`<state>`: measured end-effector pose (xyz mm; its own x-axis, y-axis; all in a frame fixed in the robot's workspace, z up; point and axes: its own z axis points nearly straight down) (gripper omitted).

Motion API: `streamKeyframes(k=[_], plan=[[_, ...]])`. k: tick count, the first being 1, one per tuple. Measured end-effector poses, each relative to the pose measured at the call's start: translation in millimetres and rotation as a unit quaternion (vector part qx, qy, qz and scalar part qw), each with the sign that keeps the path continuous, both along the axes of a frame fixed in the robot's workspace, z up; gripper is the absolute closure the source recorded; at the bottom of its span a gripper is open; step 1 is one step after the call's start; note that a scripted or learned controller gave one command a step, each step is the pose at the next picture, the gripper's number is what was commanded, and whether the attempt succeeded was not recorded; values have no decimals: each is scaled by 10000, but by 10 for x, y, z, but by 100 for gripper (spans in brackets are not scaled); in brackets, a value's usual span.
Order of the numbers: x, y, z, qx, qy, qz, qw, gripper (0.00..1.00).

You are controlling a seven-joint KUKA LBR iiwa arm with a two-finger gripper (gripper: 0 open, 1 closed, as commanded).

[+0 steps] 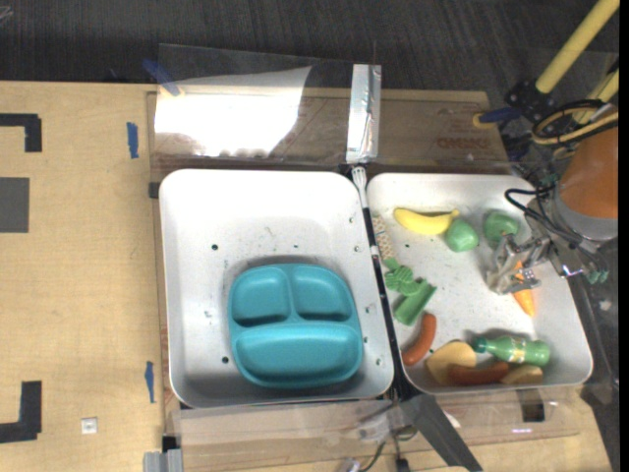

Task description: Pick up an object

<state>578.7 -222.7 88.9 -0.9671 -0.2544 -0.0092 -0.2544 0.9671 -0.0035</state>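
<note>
1. Starting nearest the camera, the left bin (187,264) holds a teal tray (295,324) with three compartments, lying flat toward the bin's front.
2. Along the front of the right bin (580,357) lie a green bottle (511,348), a red sausage (420,338) and a yellow-and-brown piece (454,360), all close together, the bottle touching the piece below it.
3. Farther back sit a green block (408,293) by the dividing wall, a banana (423,221), a green ball (463,235) just beside it, and an orange carrot (527,301) near the right wall.
4. The tool (511,268) hangs low over the right bin, just beside the carrot and a green lump (499,225); whether it is released or clenched cannot be told from this angle, and nothing is seen held in it.
5. The likely trouble: the carrot lies close to the bin wall, so a descent there could strike the wall or nudge the carrot aside.
6. Loose cables (550,205) trail near the wrist and could snag.
7. The crowded front row risks a pinch on two things at once, or a slip off the round bottle.
</note>
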Motion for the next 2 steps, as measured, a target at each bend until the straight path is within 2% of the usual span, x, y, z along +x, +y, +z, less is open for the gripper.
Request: streamKeyframes(k=[1,2], plan=[[291,-6,1956,-13,-55,-525,9986,100],[903,628,1532,28,23,-383,9993,100]])
